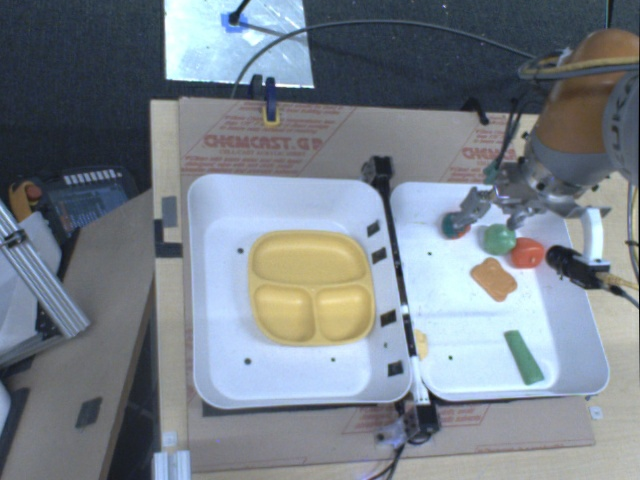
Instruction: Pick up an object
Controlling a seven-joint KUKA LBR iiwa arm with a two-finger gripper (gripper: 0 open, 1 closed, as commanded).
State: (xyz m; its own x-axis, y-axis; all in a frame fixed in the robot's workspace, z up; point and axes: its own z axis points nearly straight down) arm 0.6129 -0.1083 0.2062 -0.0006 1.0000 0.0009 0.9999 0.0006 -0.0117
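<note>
Green ball [498, 237] lying in the far part of the right bin [575, 373], just under the gripper [497, 208] and not grasped. Just beside it on the right, a red-orange piece [527, 255], seemingly touching it. On its left, near but apart, a small teal and red object [455, 226], close to the tip of one finger [472, 206]. A little nearer to the camera, a flat orange piece [494, 279]; well apart from these, toward the front edge of the same bin, a green stick [523, 356] lying at a slant. Jaws spread apart, with nothing between them, hanging low over the green ball and the teal and red object. Grey arm with orange band [590, 63] reaching in from the right. In the left bin [215, 268], a yellow tray [308, 286] with three compartments, lying flat about in the middle. Both bins side by side on the bench [170, 148].
</note>
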